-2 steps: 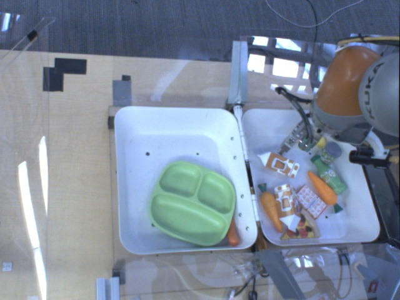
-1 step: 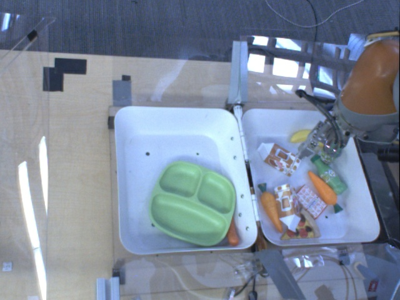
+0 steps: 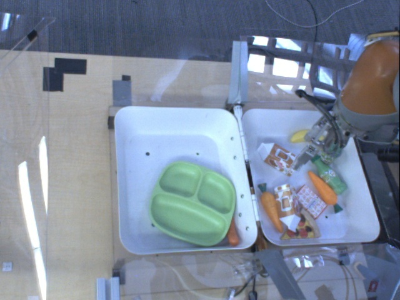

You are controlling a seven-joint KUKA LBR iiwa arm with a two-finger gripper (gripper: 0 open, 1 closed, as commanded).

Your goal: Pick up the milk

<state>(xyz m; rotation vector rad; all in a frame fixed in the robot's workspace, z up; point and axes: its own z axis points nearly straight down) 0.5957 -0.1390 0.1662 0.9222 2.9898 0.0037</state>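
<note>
The milk [image 3: 279, 157], a small white carton with orange-brown print, lies on its side in the upper left of the right bin [image 3: 365, 227]. My gripper [image 3: 314, 149] hangs low over that bin, just to the right of the carton and close to its edge. Nothing shows clearly in its grasp. A second small white carton [image 3: 284, 198] with similar print lies lower in the bin, beside a pink checkered box [image 3: 310, 202].
A yellow banana [image 3: 299, 135] lies just above the gripper and a green packet [image 3: 330, 176] just below it. Two carrots [image 3: 270, 210] [image 3: 322, 189] and a snack bag [image 3: 300, 229] crowd the bin's lower part. The left bin [image 3: 134, 136] holds a green divided plate [image 3: 194, 202].
</note>
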